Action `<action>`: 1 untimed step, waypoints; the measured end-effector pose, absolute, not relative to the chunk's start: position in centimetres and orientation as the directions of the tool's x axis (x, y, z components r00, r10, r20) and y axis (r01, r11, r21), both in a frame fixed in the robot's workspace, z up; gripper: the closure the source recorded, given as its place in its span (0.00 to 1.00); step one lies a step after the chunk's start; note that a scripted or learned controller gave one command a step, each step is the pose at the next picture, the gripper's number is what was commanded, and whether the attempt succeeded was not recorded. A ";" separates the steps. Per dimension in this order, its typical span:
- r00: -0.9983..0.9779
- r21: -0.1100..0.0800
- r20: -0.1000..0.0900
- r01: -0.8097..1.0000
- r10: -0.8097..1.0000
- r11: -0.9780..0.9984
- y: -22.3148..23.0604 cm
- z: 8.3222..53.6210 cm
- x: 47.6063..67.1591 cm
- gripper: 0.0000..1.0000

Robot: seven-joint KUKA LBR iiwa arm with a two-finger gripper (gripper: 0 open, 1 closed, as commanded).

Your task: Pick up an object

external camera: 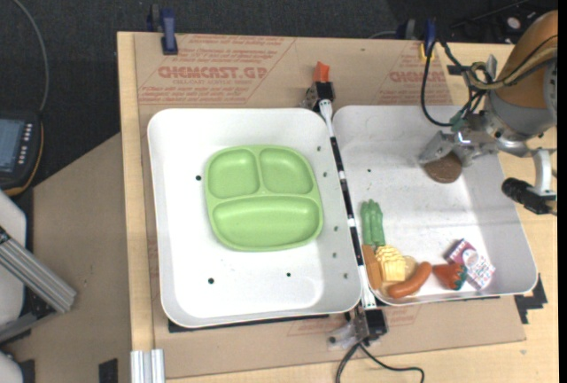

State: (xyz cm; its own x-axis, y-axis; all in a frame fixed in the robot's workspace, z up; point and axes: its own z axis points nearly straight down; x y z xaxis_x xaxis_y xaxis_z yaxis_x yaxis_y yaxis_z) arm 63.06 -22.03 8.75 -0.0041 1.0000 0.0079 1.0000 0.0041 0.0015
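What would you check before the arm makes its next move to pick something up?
1. Gripper is over the right bin: ok.
2. A thing lies under it, a brown round object: ok.
3. Object is between the fingers: cannot tell.
4. Other toys, the green vegetable, corn, sausage and packet, lie apart from the gripper: ok.
5. Green divided plate sits in the left bin, out of the way: ok.

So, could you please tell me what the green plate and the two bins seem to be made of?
Green plate: probably moulded plastic, matte; uniform colour, soft rounded dividers between three compartments. Left bin and right bin: likely thin white plastic, smooth with a slight sheen; rounded corners, shallow walls.
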 end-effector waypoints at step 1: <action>-0.004 0.006 0.004 1.000 1.000 0.004 -21.9 9.7 63.1 1.00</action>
